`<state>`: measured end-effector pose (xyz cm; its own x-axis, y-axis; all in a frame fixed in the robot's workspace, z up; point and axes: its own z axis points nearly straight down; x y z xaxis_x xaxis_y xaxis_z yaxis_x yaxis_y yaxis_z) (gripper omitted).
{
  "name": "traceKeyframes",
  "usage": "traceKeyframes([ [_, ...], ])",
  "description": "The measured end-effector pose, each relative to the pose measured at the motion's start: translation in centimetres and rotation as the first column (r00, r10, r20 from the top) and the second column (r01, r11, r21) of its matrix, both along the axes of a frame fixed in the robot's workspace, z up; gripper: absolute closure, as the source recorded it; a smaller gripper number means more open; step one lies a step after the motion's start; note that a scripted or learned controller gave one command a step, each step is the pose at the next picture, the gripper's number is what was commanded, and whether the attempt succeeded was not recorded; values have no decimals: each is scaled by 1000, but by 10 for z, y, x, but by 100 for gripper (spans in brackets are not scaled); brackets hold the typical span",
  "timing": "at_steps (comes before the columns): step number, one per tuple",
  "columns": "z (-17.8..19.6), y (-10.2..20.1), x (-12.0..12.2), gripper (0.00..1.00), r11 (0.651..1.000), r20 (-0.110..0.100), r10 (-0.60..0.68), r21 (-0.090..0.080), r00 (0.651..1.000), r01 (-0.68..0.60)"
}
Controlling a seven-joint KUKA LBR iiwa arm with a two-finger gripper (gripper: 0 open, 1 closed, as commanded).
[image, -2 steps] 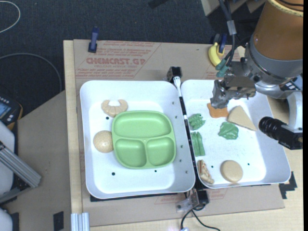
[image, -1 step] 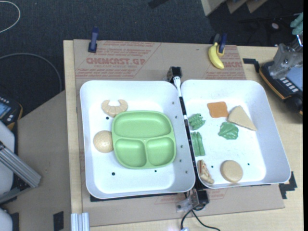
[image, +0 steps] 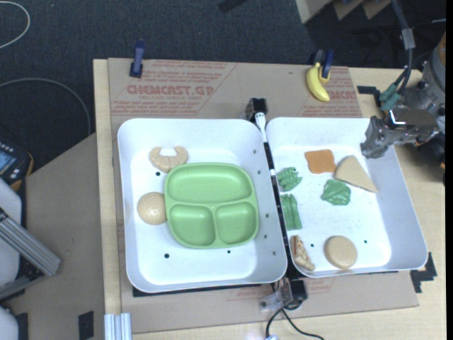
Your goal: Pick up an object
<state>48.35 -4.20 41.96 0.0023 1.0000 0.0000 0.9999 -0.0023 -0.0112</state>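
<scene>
- The gripper [image: 373,145] hangs over the upper right corner of the right bin [image: 403,222], on the arm reaching in from the right; whether it is apart or together cannot be told from this angle, and nothing shows in its grasp.
- Just below and left of the gripper lies a tan wedge [image: 355,173], the nearest object to it, close by but not visibly touched.
- An orange square piece [image: 320,161] lies beside the wedge on its left, and a green leafy piece [image: 335,192] sits just beneath the two.
- Farther left in the same bin are a second green leafy piece [image: 288,178] and a green strip [image: 291,212] near the bin's left wall.
- Along the near edge of the right bin lie a round tan bun [image: 340,251] and a small brown pastry [image: 300,250].
- The left bin [image: 134,137] holds a green divided plate [image: 211,204], a croissant [image: 168,158] above it and a round tan ball [image: 151,207] at its left.
- A banana [image: 318,83] lies on the tabletop [image: 205,83] beyond the right bin.
</scene>
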Motion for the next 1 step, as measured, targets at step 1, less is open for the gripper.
traceKeyframes([
  [1,85,17,-4,100,1000,23,5,0,1000,-5],
])
